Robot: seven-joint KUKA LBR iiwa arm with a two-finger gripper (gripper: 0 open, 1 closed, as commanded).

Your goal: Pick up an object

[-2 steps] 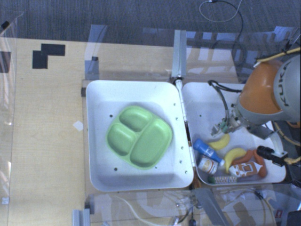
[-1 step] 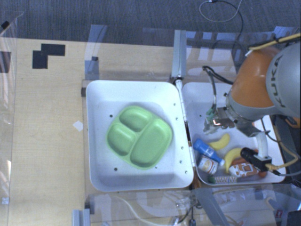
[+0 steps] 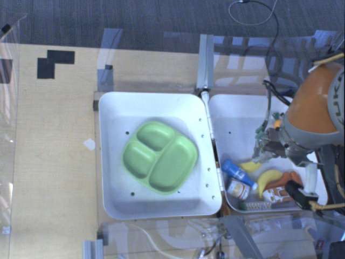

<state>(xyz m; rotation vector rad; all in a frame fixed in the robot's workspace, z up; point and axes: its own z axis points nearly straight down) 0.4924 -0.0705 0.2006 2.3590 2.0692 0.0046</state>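
In the camera view, two white bins sit side by side. The left bin [image 3: 110,144] holds one green divided plate [image 3: 160,156]. The right bin [image 3: 232,112] holds, at lower right of the frame, one blue bottle [image 3: 235,171], one banana [image 3: 267,179], one small jar [image 3: 237,190] and one carton [image 3: 277,194]. The gripper [image 3: 263,151] hangs just above the banana; whether it is clenched I cannot tell.

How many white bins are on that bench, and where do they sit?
2. The left bin sits mid-bench and holds a green divided plate. The right bin is beside it, touching along one edge, with small items piled at its near end under the arm.
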